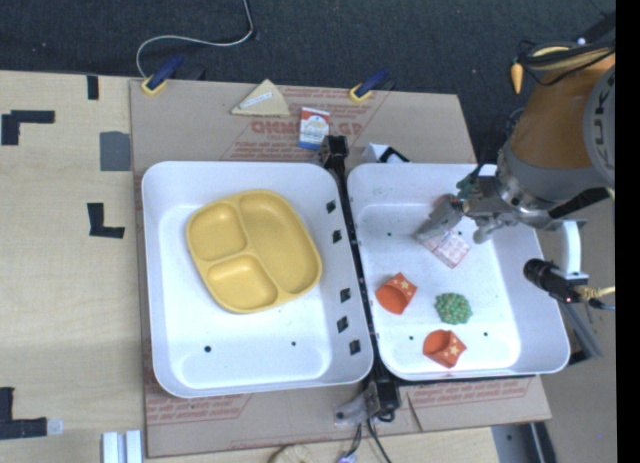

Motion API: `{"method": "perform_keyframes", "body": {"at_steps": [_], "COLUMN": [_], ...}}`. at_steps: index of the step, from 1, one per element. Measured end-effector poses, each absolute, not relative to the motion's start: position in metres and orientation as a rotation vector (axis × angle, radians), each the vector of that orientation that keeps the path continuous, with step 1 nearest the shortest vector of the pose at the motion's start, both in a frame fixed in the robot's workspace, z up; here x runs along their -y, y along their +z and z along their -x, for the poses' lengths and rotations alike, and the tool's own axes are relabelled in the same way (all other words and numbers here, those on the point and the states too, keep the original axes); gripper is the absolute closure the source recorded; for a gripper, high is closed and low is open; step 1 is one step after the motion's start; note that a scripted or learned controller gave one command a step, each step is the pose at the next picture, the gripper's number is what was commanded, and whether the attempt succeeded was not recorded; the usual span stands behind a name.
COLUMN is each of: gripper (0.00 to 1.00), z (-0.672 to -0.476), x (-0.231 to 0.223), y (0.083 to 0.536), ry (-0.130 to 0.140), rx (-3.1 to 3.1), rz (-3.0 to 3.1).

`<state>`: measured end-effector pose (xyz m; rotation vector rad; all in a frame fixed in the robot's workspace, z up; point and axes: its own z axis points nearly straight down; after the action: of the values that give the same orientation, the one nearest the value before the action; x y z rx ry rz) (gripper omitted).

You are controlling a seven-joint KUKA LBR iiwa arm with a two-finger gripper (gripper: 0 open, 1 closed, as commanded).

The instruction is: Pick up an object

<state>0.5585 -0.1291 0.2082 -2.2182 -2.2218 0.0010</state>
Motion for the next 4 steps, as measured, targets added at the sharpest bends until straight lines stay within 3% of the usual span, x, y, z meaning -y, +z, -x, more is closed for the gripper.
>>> {"method": "perform_keyframes", "body": {"at_steps": [1, 2, 3, 4], "gripper": [0.0, 0.0, 0.0, 0.0], "z": [-0.534, -0.613, -0.644, -0.654], "x": [0.158, 0.122, 0.101, 0.106], "y": [0.091, 0.087, 0.082, 0.08], "ry": [-0.011, -0.006, 0.05, 0.075], "rx": [2.231, 2.228, 2.185, 2.161], "rz": [2.236, 2.222, 2.209, 2.193]}}
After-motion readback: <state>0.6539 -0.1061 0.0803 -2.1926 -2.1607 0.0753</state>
